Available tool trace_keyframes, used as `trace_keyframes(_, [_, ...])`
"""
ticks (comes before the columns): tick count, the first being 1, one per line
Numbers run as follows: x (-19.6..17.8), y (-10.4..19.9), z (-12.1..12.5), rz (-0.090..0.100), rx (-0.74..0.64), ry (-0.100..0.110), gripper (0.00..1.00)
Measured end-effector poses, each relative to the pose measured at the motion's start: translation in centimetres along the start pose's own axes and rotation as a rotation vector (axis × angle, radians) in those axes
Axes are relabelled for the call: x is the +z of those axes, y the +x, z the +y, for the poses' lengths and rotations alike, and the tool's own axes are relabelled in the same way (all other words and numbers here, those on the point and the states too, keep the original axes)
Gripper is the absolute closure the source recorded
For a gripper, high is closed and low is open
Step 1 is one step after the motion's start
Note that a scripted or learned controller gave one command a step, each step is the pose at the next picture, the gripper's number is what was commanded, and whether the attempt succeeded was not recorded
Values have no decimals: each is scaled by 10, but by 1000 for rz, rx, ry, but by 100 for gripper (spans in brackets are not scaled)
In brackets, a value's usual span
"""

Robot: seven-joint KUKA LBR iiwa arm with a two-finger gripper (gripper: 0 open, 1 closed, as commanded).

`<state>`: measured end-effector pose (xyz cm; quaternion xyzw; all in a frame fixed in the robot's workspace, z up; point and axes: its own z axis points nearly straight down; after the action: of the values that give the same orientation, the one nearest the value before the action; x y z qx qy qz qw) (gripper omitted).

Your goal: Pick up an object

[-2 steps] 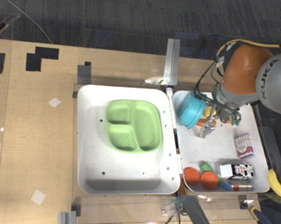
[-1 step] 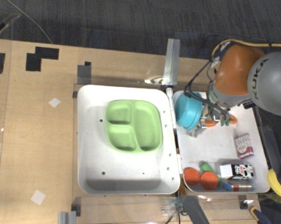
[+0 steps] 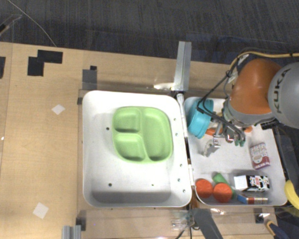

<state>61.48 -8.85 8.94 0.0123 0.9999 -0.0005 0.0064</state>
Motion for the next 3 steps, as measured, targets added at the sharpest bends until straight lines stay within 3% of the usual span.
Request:
trace_keyframes(1, [2,-37,-28,1,-31,0,0])
trace_keyframes(2, [-14,-42,-25,-15,-36,1,100])
trace_keyframes(3, [-129,-56,32,-13,-82,-2,100])
